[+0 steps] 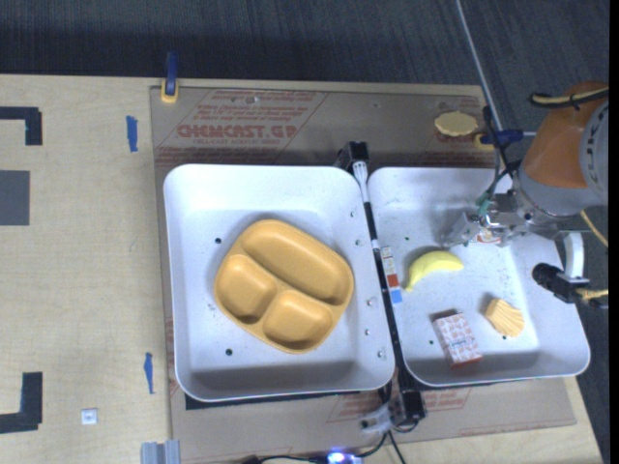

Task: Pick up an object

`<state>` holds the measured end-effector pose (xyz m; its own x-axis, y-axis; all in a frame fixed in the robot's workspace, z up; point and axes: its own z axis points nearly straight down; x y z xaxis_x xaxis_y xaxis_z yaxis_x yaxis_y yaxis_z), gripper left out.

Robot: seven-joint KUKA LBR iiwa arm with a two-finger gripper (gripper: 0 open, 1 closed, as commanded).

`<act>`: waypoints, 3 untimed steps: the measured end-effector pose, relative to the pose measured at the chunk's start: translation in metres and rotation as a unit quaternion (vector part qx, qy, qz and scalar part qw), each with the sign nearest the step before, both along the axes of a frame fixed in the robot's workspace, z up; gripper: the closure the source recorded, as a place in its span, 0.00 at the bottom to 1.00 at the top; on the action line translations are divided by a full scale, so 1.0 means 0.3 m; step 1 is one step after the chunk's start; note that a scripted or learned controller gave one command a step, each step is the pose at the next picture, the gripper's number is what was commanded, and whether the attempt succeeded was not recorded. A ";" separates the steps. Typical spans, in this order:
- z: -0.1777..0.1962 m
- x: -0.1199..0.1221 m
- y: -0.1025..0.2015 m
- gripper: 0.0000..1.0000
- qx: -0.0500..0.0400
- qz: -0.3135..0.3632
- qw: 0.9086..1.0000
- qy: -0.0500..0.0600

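The right bin (542, 361) holds three things. A yellow banana-shaped piece (432, 265) lies near its middle left. A small red-and-white patterned box (456, 337) sits toward the front. A pale orange ridged piece (505, 317) lies to the box's right. My gripper (471, 228) hangs over the back half of this bin, just above and right of the yellow piece, with the arm reaching in from the right. I see nothing held in it.
The left bin (193, 201) holds a large yellow-orange tray with three compartments (281, 283). A black rail (372, 230) runs between the two bins. A tan disc (456, 124) lies on the cardboard behind the right bin.
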<state>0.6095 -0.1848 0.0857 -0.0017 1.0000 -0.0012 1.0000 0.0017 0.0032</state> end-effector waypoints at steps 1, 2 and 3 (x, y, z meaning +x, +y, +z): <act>0.000 -0.213 0.044 0.00 0.000 -0.001 1.000 0.001; 0.000 -0.400 0.052 0.00 0.000 -0.001 1.000 0.001; 0.033 -0.396 0.051 1.00 -0.001 -0.002 1.000 -0.001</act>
